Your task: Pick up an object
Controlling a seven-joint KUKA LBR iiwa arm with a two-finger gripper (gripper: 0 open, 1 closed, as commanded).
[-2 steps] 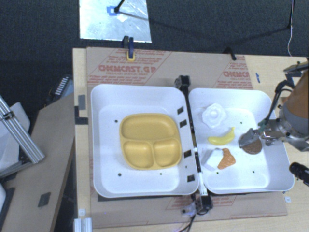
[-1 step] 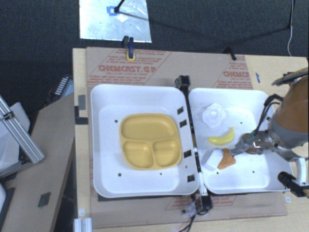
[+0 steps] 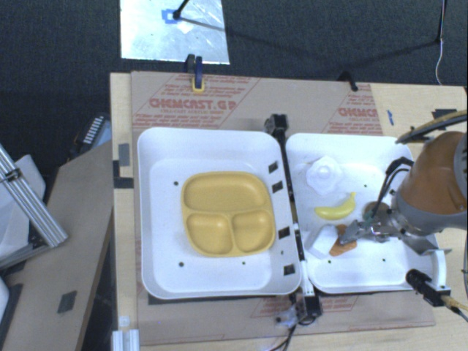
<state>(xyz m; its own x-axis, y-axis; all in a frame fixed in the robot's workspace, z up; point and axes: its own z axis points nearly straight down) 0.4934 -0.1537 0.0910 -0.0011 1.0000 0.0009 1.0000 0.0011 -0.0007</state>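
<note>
From above, I'm reaching in from the right over the right bin (image 3: 365, 280), my orange-banded wrist low above its floor. My gripper (image 3: 351, 234) sits down near the bin's lower middle, right at a small orange-brown piece (image 3: 342, 247). That piece lies against my fingertips, touching them, but I cannot tell whether my fingers are apart or closed on it. Just up and left of me, a yellow banana (image 3: 336, 209) lies curved on the bin floor. Above it rests a white object (image 3: 322, 174), and another pale scrap (image 3: 319, 244) sits beside the orange-brown piece. Over in the left bin (image 3: 157, 218), a yellow divided tray (image 3: 223, 212) lies flat.
</note>
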